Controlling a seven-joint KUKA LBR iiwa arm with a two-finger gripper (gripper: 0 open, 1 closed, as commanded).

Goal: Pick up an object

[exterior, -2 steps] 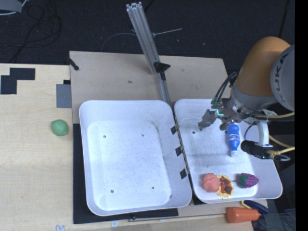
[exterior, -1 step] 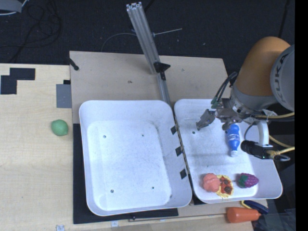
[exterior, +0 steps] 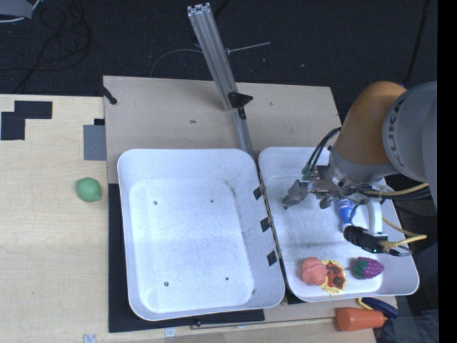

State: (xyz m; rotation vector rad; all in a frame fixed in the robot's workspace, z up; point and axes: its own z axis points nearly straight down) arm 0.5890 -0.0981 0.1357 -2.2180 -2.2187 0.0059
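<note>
Objects for picking sit in the right bin (exterior: pixel 400 281) along its near edge: a pink lumpy piece (exterior: pixel 312 270), a yellow-and-red piece (exterior: pixel 334 276) touching it, and a purple berry-like piece (exterior: pixel 366 267) just beside those. Your tool (exterior: pixel 308 189) hangs over the bin's far half, so the cluster lies toward the near rim from it, apart from the tip. You cannot tell from here whether the tool is wide or narrow; nothing shows in it. The pieces look small, rounded and bumpy, likely soft plastic. The pink one seems nearest the tool. The left bin (exterior: pixel 136 164) is smooth white.
</note>
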